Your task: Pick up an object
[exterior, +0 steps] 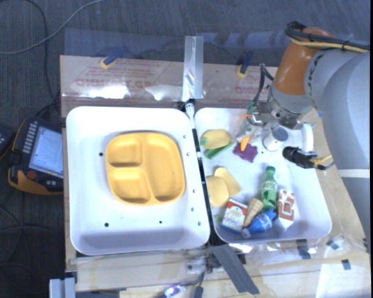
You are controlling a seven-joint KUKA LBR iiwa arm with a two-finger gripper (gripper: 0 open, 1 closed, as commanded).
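Claw (253, 120) hangs over the back part of the right bin (320, 213), just behind a small orange piece (244, 144) lying on a purple object (247, 152); whether it is spread or pressed together cannot be told. Nothing can be seen gripped in it.

Taking the green bottle (270, 187) in the middle of the right bin as landmark: the orange piece and purple object lie behind it and a little left, near the claw. One yellow and green item (215, 139) sits further left at the back, by the bin's left wall. Two pale yellow chips (221, 186) lie to the bottle's left. One red and white box (234, 216) sits left and in front of it, one waffle cone (253, 209) just in front, one blue object (262, 223) beyond the cone, and one red and white carton (286, 207) to the bottle's right.

Left bin (87, 228) holds one yellow divided tray (145, 168) with three compartments.
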